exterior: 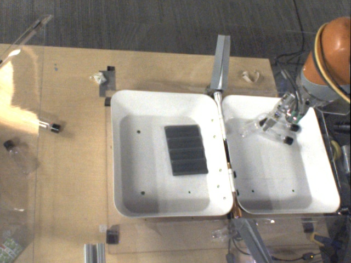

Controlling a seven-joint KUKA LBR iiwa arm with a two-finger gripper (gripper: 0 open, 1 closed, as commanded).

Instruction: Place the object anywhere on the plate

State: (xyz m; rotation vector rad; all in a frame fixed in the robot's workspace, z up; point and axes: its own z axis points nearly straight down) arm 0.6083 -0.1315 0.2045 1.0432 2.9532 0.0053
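The plate (186,149) is a dark grey ridged rectangle lying flat in the middle of the left bin (126,163). My gripper (277,127) hangs low over the upper part of the right bin (285,185), reaching in from the upper right under the arm's orange band (332,43). A pale, translucent shape (249,128) lies on the bin floor just left of the gripper; it is too faint to tell what it is or whether the gripper touches it.
A grey upright post (221,62) stands behind the seam between the two bins. Small loose parts (55,127) lie on the wooden bench to the left. Cables (290,64) run along the far right side.
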